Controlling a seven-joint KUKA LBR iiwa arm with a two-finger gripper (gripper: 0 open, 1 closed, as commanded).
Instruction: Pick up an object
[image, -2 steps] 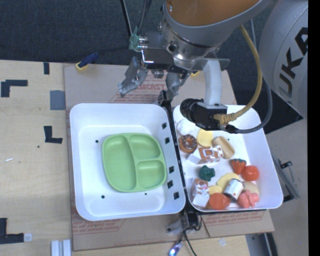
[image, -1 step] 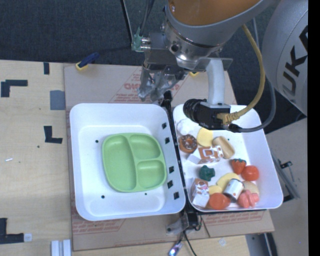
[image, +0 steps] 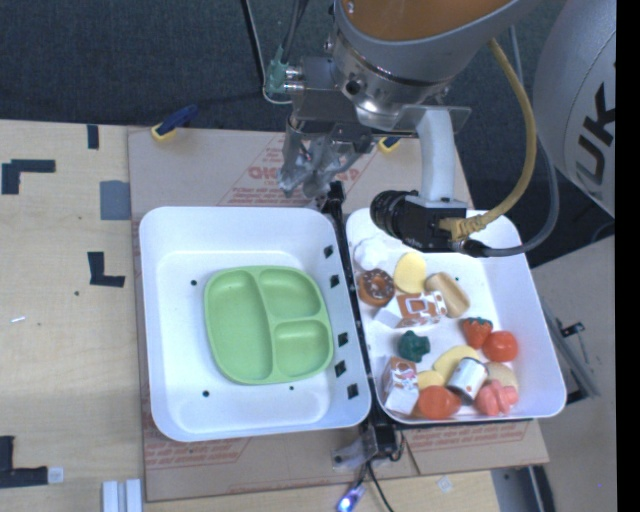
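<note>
The things to pick from lie heaped in the right bin (image: 535, 300). Among them are a chocolate doughnut (image: 376, 287), a yellow lemon-shaped piece (image: 410, 270), a bread roll (image: 447, 292), an orange and white carton (image: 419, 309), a dark green piece (image: 412, 346), a red tomato (image: 500, 346), a strawberry-like piece (image: 477, 329), a small silver can (image: 465, 377) lying on its side, a yellow piece partly under the can, a red round piece (image: 437, 402), a pink piece (image: 495, 398) and a small white packet with a red print (image: 402, 377). They crowd and overlap, so several are only partly seen, and a few pale shapes near the bin's top left corner are too washed out to name.

The gripper (image: 312, 172) hangs above the bench just behind the seam where the two bins meet, over the brown cardboard and well apart from the heap. Its fingers are blurred and dark against the cardboard; whether they are spread or pressed together cannot be told, and nothing can be made out between them. The arm's wide grey and orange body fills the top of the view and is cut off by the frame.

A black fitting with a yellow hose (image: 524, 120) overhangs the right bin's far edge, hiding part of it.

The left bin (image: 165, 330) holds a green divided plate (image: 268, 323), lying flat.
</note>
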